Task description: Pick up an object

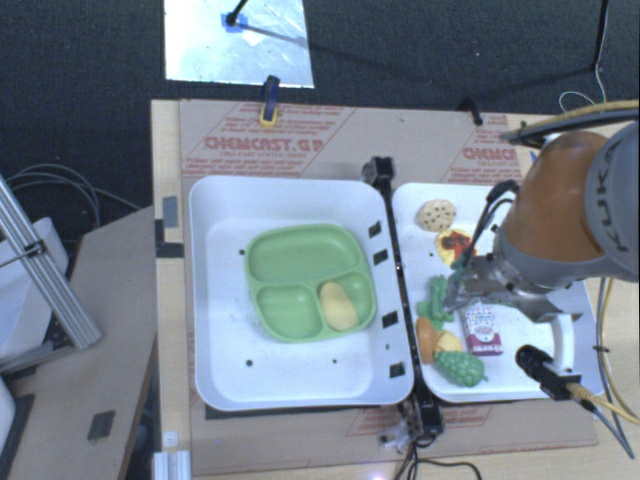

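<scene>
— What's over on the left?

— The left bin (215, 268) holds a green divided tray (300, 268), and a yellow potato-like piece (340, 305) lies in the tray's near right compartment. It looks like a place to sort things into.

— And the things to be picked?

— All in the right bin (415, 200), heaped along its left side. A cookie (437, 214) sits at the far end, a red and yellow piece (455, 241) just nearer, then a green leafy piece (438, 296), an orange piece (428, 340), a small red and white carton (482, 332), and a bumpy green bunch (460, 368) at the near edge.

— So where's the arm?

— The arm (565, 213) reaches in from the right, and the gripper (462, 290) is down over that pile, right beside the leafy piece and just above the carton. I'd guess it is going for one of those two.

— Do the jaws grip anything?

— I cannot tell; the wrist hides them, and nothing looks lifted.
</scene>
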### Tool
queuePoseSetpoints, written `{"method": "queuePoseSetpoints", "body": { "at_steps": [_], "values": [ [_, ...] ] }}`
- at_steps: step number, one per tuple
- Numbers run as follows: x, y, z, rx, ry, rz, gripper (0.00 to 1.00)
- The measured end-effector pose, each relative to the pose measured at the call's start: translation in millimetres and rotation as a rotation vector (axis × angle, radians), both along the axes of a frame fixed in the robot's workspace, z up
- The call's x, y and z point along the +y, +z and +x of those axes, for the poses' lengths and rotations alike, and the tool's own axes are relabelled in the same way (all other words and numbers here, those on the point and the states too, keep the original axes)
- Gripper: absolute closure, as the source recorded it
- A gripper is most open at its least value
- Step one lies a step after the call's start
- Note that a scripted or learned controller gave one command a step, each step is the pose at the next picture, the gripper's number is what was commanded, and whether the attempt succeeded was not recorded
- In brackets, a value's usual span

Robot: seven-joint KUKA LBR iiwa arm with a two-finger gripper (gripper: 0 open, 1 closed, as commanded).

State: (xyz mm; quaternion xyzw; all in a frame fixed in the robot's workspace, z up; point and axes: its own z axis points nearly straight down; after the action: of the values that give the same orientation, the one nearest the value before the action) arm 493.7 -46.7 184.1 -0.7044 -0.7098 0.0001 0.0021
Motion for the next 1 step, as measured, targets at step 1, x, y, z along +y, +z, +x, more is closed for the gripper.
{"method": "queuePoseSetpoints", "body": {
  "at_steps": [1],
  "values": [
    [-3.2, 0.1, 2.2, -0.004, -0.006, -0.003, 0.0]
  ]
}}
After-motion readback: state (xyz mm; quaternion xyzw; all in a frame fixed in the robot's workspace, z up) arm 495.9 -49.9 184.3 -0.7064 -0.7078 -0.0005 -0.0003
